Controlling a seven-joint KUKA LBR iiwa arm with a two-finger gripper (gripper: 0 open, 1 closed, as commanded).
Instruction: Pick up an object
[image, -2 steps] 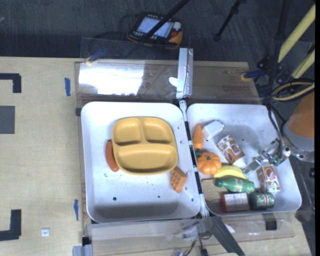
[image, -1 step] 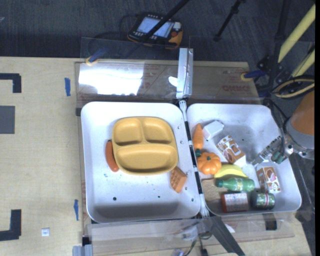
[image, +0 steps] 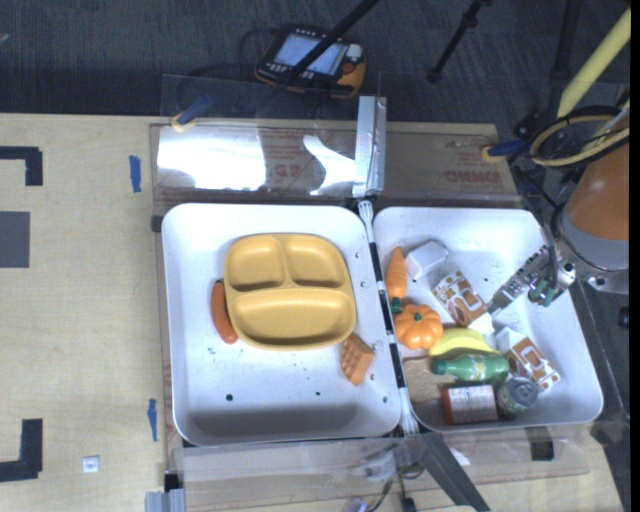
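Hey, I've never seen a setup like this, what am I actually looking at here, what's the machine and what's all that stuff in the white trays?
This is one picture, taken by a fixed camera above a bench and looking down at a slant. The grey and orange shape at the right edge is a robot arm. Its claw hangs over the right bin, and I see nothing held in it.

The bench carries two shallow white bins side by side. The left bin holds a yellow divided plate, a toy hot dog beside the plate, and a waffle piece near the bin's right wall.

In the right bin lie toy foods: a carrot, a small pumpkin, a banana, a green bottle, a red can and some snack packets. The robot's job is to pick one thing up.
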